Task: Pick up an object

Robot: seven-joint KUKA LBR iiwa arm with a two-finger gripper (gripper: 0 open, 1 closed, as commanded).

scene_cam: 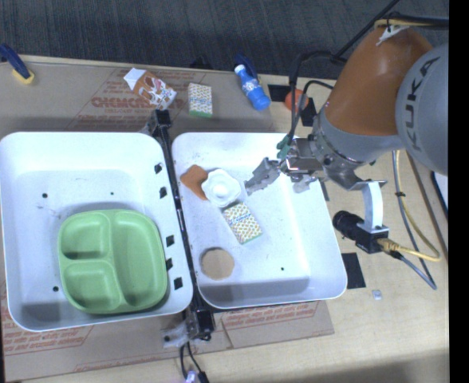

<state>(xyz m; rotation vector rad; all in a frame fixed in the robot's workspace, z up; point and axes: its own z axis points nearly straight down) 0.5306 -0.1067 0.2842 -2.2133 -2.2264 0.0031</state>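
Note:
The right bin (314,250) holds a white cup-like lid (221,187) resting partly on an orange-brown square (192,179), a patterned packet (242,223) just below it, and a tan round disc (217,262) near the front. My gripper (262,175) hangs over the bin's upper middle, just right of the white lid, with nothing visible between its fingers. A green divided plate (112,259) lies in the left bin (27,166).
Behind the bins on the cardboard lie a blue bottle (253,87), a small patterned box (200,100) and a wrapped snack (149,88). A blue clamp (16,63) sits at the far left corner. The arm's body covers the right bin's upper right edge.

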